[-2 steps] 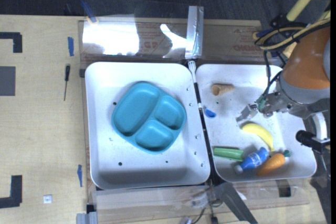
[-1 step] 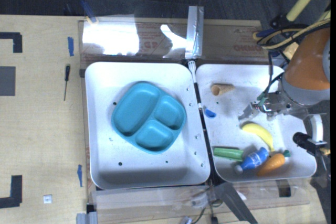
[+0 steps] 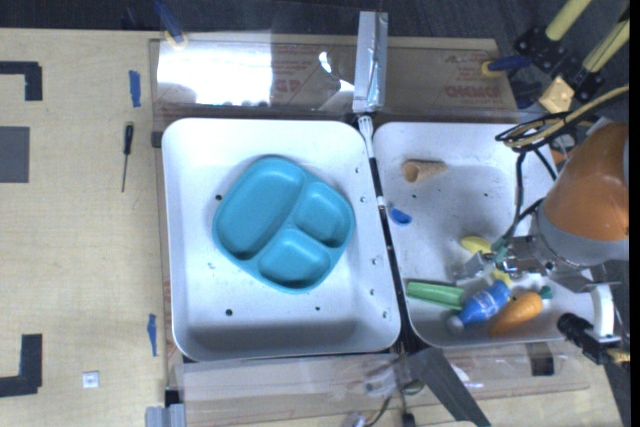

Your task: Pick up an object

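Bench: pale wood surface carrying two shallow white bins side by side, a clear screen standing behind them.
Left bin [image 3: 190, 215]: holds one blue divided tray [image 3: 284, 222], lying flat near the centre with bare floor on all sides.
Right bin [image 3: 450, 205]: small items crowd its near right corner; far half nearly bare apart from a tan cone-shaped piece [image 3: 424, 170] and a small blue scrap [image 3: 400, 215] by the dividing wall.
Candidate objects: green stick [image 3: 434, 292], blue bottle-like toy [image 3: 484, 304], orange carrot-shaped toy [image 3: 519, 311], yellow piece [image 3: 476, 244], lying close together, some touching.
Gripper [image 3: 505, 265]: low over this cluster; whether its fingers are spread or pinching cannot be told, since the wrist and cables cover them.
Clearance: judged tight, with the near wall and right wall just beside the cluster; open room lies toward the far half.
Risk: neighbours likely to be nudged during any closing.
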Robot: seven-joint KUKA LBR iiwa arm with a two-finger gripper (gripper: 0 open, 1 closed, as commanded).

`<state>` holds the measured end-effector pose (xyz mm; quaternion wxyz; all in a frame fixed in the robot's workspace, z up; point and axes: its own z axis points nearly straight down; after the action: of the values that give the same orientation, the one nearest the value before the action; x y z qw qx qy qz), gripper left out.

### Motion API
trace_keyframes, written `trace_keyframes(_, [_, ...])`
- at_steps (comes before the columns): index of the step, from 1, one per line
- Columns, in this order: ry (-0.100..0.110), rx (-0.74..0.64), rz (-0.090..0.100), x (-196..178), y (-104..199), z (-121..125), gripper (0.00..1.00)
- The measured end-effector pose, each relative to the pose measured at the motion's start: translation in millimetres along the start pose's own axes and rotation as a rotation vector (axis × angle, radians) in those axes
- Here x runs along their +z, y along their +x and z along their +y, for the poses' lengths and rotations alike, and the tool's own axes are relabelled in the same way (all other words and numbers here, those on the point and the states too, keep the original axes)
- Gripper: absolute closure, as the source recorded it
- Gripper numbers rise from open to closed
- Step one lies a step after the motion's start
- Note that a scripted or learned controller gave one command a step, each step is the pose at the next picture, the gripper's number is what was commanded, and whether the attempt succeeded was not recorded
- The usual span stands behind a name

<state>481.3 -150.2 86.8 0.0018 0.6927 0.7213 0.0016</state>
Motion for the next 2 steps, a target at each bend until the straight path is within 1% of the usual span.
trace_keyframes(1, [-0.002,0.064,-0.003,-124,-28,35,0.0])
trace_keyframes(2, [0.002,-0.075,0.001,-2,-6,12,0.0])
